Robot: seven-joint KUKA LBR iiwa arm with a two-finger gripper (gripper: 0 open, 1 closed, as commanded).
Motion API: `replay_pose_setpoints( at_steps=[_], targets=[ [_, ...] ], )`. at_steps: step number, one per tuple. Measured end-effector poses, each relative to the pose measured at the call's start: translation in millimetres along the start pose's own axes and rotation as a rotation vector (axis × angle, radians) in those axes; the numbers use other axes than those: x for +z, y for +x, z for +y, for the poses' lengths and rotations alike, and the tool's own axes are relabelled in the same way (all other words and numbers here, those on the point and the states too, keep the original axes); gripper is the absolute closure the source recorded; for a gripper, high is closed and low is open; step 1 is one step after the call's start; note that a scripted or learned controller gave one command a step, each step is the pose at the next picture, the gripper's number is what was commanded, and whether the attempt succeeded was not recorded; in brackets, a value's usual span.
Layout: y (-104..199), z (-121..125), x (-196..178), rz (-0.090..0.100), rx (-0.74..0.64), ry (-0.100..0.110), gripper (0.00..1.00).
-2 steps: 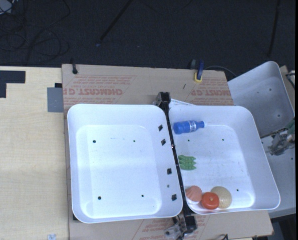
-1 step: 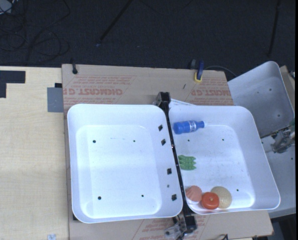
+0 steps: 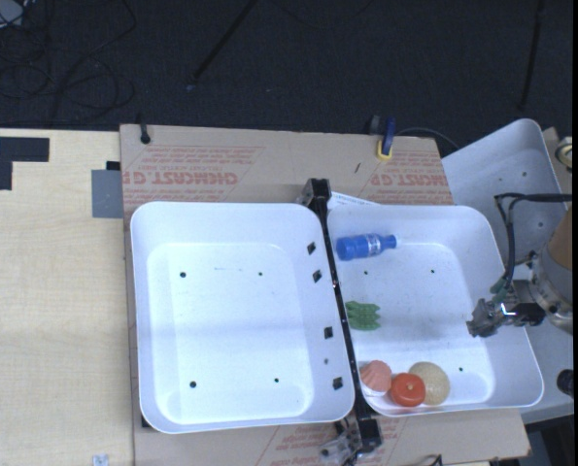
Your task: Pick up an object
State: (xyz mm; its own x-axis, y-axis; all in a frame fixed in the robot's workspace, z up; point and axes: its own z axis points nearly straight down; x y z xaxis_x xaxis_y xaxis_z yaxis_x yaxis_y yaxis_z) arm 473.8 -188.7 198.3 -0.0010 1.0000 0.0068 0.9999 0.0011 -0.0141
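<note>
Objects for picking lie in the right bin (image 3: 507,260), all on the side of it away from the gripper (image 3: 485,322), which hangs over that bin's right part. Nearest the gripper is a cluster at the bin's front edge: a cream ball (image 3: 432,381), a red round piece (image 3: 407,389) touching it, and a pinkish piece (image 3: 374,375) just beside that. A green item (image 3: 362,316) sits by the black divider (image 3: 331,304), and a blue bottle (image 3: 365,247) lies on its side toward the back. The left bin (image 3: 143,309) adjoins the right bin at the divider. Both bins rest on printed cardboard (image 3: 221,168), with pale wood (image 3: 46,309) beyond the left bin and dark floor behind. Whether the gripper is spread or closed cannot be told; nothing visibly sits in it.
</note>
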Motion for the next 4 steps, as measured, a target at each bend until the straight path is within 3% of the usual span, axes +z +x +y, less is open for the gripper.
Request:
replay_pose_setpoints(
  at_steps=[1,2,4],
  targets=[
    [-2.1,1.4,-127.8,-0.011,-0.001,-0.025,1.00],
    [-25.0,0.1,-91.0,-0.006,0.003,-0.009,1.00],
    [-24.5,0.0,-124.9,-0.007,0.000,-0.014,1.00]
  ],
)
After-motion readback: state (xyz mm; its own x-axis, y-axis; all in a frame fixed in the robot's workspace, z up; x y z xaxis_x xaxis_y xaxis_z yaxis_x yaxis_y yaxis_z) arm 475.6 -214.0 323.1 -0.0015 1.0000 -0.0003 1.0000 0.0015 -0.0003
